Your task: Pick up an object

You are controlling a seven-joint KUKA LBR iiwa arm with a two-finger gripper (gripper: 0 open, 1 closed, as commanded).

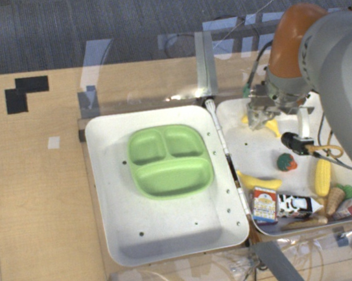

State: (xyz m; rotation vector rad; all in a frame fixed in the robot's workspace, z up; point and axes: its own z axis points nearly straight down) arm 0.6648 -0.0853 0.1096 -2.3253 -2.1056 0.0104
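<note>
Yellow banana (270, 127) at 12 o'clock of right bin (244, 159), just under end effector (259, 115) | grip state: cannot tell | green divided plate (168, 160) centred in left bin (116, 198)

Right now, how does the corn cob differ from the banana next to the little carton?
The corn cob stands nearly upright in the picture near the right bin's far side; the banana lies slanted by the middle wall. The cob looks fatter and bumpy, the banana slimmer and smooth. Both are yellow and lie in the right bin.
</note>
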